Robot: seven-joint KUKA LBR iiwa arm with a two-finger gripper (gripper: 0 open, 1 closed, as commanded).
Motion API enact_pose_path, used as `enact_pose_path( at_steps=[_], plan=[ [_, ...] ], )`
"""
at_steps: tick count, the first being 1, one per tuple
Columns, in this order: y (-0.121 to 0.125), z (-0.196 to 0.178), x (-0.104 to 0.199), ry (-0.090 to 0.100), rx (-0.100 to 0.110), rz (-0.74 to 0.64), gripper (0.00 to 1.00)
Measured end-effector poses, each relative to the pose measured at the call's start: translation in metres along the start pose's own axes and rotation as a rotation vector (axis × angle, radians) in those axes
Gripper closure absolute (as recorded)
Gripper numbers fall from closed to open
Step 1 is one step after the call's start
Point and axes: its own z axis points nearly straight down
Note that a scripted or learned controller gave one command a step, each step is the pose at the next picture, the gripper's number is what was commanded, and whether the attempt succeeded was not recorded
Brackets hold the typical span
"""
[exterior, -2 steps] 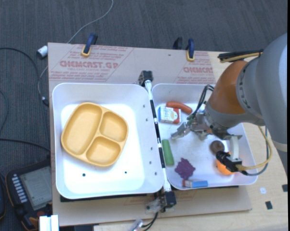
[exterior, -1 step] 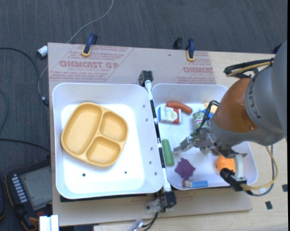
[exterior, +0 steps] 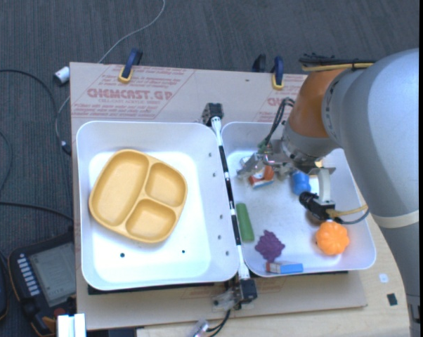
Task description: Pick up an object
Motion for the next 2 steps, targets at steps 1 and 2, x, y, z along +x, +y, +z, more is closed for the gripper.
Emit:
enact_pose_path(
  at_steps=[1,2],
  plan=[
    [0.001,-0.008,0.000,-0.002,0.003,-0.003,1.00],
    [-0.057,-0.127,0.034,0.001,0.012,0.000,1.00]
  ],
)
